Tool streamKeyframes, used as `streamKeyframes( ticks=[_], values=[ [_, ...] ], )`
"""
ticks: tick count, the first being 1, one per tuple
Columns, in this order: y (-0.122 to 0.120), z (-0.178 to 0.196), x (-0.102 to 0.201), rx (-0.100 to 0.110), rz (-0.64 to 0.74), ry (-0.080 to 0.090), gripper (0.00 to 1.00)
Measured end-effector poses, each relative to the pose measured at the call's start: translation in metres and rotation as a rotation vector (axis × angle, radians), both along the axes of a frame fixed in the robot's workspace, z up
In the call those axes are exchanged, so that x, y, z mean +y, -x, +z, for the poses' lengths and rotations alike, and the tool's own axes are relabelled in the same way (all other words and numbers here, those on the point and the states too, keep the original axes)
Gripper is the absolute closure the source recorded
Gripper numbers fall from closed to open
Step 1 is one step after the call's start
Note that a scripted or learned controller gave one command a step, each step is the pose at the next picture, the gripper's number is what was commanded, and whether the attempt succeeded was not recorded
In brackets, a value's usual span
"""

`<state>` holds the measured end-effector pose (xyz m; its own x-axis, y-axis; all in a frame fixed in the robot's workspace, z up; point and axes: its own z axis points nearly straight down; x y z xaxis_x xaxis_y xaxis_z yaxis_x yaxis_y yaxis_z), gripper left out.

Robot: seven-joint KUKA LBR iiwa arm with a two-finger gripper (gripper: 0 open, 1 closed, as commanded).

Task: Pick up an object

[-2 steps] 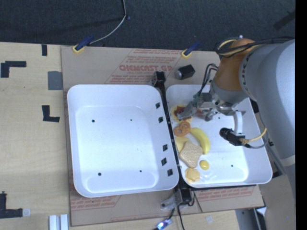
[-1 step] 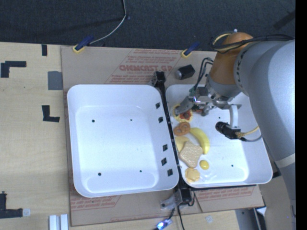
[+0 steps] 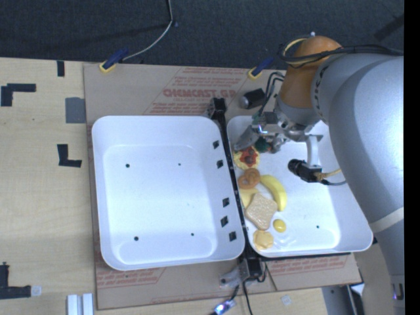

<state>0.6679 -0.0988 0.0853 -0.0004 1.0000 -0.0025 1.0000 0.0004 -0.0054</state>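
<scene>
My gripper (image 3: 257,141) hangs low over the upper left part of the right bin (image 3: 328,228), just above a small red and yellow toy food piece (image 3: 248,157). Whether anything sits between the fingers is hidden by the wrist. Below it along the bin's left side lie a round orange piece (image 3: 250,178), a yellow banana (image 3: 275,191), a tan cracker-like slab (image 3: 260,210), a small yellow ball (image 3: 279,226) and a pale yellow round piece (image 3: 263,240).
The left bin (image 3: 157,241) lies beside the right one, joined by a black divider with clips (image 3: 226,169). The grey arm and its orange band (image 3: 308,64) cover the right bin's upper right. A black cable fitting (image 3: 305,170) hangs inside the right bin.
</scene>
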Motion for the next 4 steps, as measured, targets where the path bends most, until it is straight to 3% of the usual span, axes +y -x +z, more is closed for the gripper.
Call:
streamKeyframes(
  ticks=[2, 3, 4],
  values=[
    [0.004, 0.0, 0.004, -0.005, -0.001, 0.0, 0.0],
    [0.003, 0.012, 0.004, -0.004, 0.0, -0.001, 1.0],
    [0.096, 0.123, 0.011, -0.004, -0.002, -0.004, 1.0]
  ],
)
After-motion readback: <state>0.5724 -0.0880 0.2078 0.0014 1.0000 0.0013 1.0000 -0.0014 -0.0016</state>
